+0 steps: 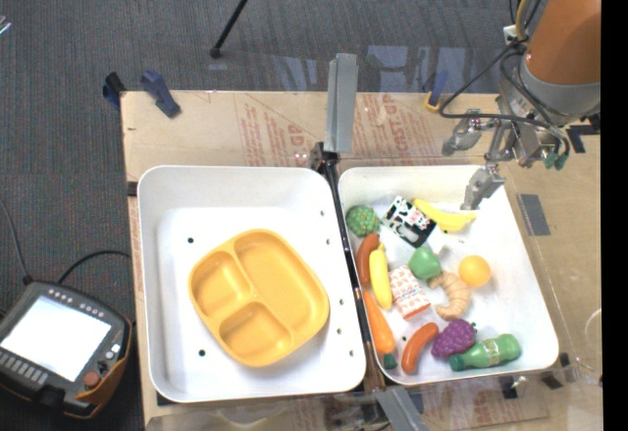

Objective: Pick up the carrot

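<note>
The left bin (162, 223) holds one yellow divided plate (257, 296) with three compartments. In the right bin (525, 252), the toy food crowds together. There appear to be two carrots: one carrot (366, 257) lies along the left wall just below a green broccoli (361, 220), and a second carrot (380, 328) lies lower down against the same wall, its green top pointing toward the near edge. Between them sits one corn cob (380, 277).

Moving right, I count one red-and-white carton (408, 292), one black-and-white carton (406, 219), one red sausage (419, 347), one green pepper (425, 263), one banana (444, 216), one croissant (454, 294), one bunch of purple grapes (453, 337), one orange (474, 270) and one green bottle (488, 352).

The carrots look like light, stiff, smooth plastic, likely to slip or roll if pinched near a tapered end. The thick middle, taken across the narrow width, seems the safest hold, though the wall crowds both.

The gripper (482, 188) hangs over the far rim of the right bin, well apart from either carrot, with nothing between its fingers; how far apart they stand I cannot tell.
</note>
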`<action>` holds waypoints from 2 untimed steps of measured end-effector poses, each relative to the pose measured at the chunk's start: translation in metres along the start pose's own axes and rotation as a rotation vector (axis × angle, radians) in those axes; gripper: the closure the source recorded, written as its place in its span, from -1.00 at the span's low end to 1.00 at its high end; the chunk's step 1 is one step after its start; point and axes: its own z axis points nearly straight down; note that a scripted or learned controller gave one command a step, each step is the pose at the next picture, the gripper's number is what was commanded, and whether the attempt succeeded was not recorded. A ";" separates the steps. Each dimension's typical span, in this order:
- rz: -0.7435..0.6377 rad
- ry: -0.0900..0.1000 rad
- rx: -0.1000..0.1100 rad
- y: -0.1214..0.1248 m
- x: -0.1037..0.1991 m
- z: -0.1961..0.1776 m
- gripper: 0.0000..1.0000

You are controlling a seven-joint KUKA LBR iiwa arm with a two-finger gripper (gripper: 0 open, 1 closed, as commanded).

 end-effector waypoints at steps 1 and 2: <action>0.015 0.014 -0.003 -0.041 0.066 0.122 -1.00; 0.070 0.008 -0.002 -0.044 0.066 0.187 -1.00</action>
